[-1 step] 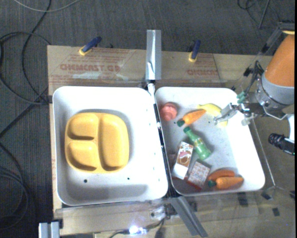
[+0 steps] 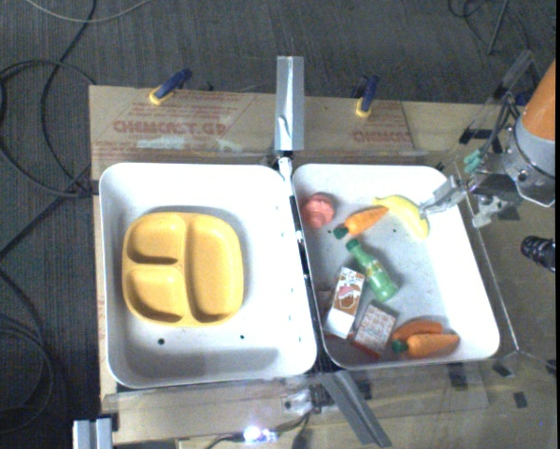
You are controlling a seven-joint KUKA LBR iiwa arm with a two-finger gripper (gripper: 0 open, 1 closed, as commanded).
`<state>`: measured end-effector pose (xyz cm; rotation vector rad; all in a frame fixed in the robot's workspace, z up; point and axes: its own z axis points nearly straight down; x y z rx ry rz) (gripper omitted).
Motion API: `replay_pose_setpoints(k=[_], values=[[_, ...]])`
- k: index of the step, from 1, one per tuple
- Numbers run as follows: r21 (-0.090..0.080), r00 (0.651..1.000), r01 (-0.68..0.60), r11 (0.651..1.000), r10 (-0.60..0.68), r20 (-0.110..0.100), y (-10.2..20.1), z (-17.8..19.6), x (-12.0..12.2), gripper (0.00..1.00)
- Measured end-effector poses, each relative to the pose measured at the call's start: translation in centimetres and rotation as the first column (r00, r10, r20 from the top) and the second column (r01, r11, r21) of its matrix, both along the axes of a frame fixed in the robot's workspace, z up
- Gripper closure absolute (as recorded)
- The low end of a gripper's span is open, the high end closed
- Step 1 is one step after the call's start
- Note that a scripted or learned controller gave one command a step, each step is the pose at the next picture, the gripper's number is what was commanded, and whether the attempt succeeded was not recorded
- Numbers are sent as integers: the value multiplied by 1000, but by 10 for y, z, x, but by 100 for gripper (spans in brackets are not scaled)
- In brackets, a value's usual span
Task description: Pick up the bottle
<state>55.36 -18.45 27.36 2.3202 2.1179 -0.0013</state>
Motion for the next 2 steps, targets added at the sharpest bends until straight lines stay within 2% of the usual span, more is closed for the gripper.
replay_pose_setpoints(k=[1,2], values=[[3,989,-145,989,145,-3,66,-114,-24,0],[-3,991,-133,991,134,10,55,-184,-6,0]])
